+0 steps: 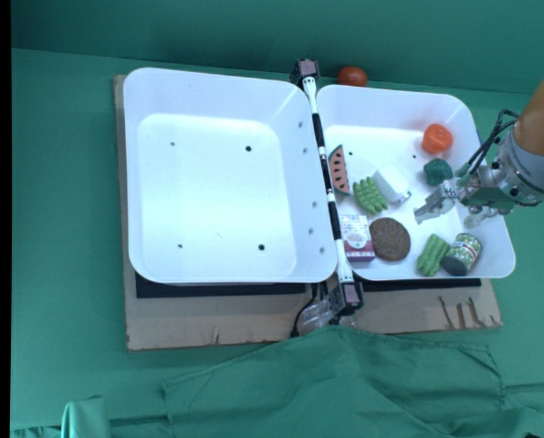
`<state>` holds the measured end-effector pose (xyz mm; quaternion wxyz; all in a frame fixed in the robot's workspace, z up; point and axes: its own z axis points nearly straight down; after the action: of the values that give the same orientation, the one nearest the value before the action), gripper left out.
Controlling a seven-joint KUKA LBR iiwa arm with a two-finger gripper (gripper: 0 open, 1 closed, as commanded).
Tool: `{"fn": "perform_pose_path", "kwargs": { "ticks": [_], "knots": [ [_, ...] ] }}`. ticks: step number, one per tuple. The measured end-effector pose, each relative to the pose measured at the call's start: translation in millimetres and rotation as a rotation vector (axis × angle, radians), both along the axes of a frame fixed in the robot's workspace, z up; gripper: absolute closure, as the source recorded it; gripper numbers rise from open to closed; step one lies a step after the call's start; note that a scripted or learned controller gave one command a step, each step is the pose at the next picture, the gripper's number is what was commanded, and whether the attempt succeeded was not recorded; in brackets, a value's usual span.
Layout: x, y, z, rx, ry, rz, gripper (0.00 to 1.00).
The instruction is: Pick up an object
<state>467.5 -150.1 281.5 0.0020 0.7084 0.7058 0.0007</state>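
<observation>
Two white bins sit side by side on a cardboard sheet (208,331) over green cloth. Left bin (219,176) is bare white w/ a few dark dots on its floor. Right bin (409,108) holds all the objs.

Arm (541,135) comes in from the right, orange band up top, grey wrist below. Gripper (439,201) hangs over the right bin's mid-right area, approx. between the dark green lump (437,171) and the green pod-like piece (432,255). Its metal fingers (431,210) point left toward the bin centre; can't tell whether they're apart or together, the view is too small and slanted. Nothing visibly sits between them.

Objs in the right bin: orange ball-like item (436,138) near the back right; the dark green lump just below it; watermelon slice (339,170) by the left wall; light green ridged item (369,194) touching a white block (392,183); pink-and-white carton (356,236) at front left; brown round disc (390,239) just beside it; the green pod-like piece and a small can (461,253) at front right, touching or nearly so.

A red tomato-like item (351,76) lies outside, behind the right bin's back rim.

A black-and-white bar (323,167) runs between the bins. Folded green fabric (345,386) lies at the front.
</observation>
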Motion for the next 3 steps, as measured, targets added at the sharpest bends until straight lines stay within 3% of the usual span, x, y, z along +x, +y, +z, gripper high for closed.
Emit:
{"fn": "perform_pose_path", "kwargs": {
  "ticks": [1,2,3],
  "knots": [
    [14.2,29.8,-94.7,0.002,-0.001,0.002,0.0],
    [44.5,34.5,-95.4,-0.004,-0.014,-0.001,0.0],
    [6.0,40.0,-94.5,-0.009,-0.028,-0.006,0.0]
  ]
}}
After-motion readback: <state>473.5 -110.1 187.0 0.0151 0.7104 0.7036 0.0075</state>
